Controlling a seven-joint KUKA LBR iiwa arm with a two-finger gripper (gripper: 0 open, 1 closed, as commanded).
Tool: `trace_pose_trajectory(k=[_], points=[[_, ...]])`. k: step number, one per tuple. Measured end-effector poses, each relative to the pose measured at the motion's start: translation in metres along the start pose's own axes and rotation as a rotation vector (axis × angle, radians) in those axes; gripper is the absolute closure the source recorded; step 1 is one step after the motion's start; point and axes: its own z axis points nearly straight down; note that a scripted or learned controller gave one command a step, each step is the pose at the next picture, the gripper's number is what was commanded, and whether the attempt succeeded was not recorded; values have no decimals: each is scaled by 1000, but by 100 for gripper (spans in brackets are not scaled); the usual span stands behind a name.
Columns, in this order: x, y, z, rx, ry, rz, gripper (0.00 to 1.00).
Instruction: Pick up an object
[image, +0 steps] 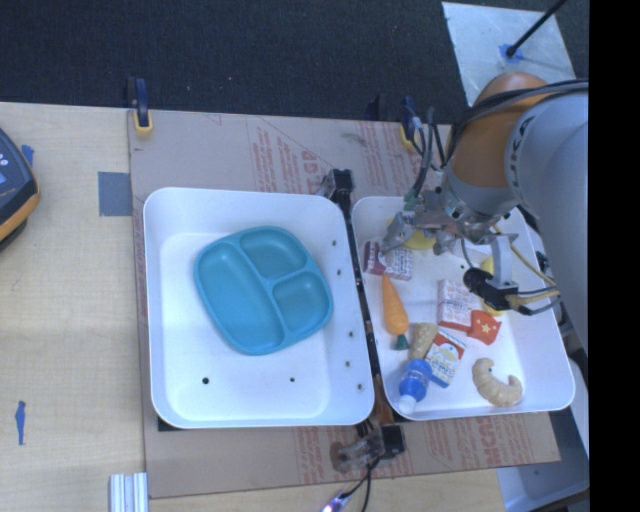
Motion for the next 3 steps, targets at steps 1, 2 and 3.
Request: trace_pose_trajectory(k=[1, 2, 3], points=[[-94, 8, -62, -3, 0, 4, 0], [-36, 0, 17, -9, -2, 2, 0], [-17, 9, -23, -3, 1, 2, 0]])
